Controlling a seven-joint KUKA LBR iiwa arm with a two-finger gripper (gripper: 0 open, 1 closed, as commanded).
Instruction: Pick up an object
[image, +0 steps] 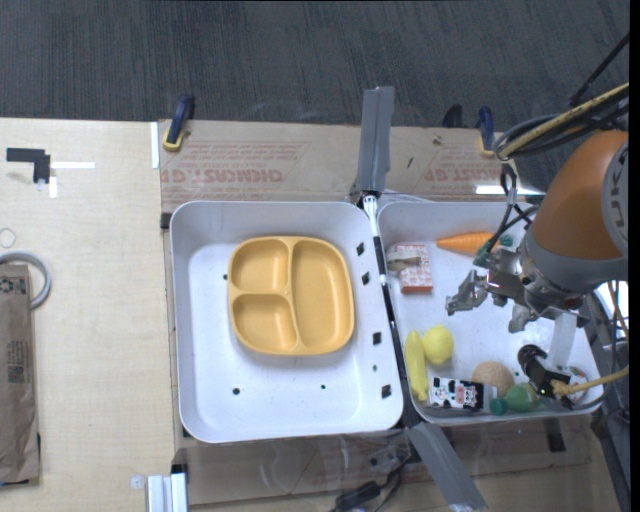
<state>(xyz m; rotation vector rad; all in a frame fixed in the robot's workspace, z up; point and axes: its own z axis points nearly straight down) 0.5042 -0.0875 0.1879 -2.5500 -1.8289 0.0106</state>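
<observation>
Grey robot arm's gripper (468, 297) hovers over the right bin (455, 412) near a lemon (437, 344), its grip state impossible to tell; a yellow plate (291, 295) fills the left bin (200, 400).

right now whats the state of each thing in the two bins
yellow divided plate: flat, right way up, in the left bin
carrot: lying at the far edge of the right bin
small carton: lying flat
lemon: resting beside the banana
gripper: above the right bin, holding nothing visible
</observation>
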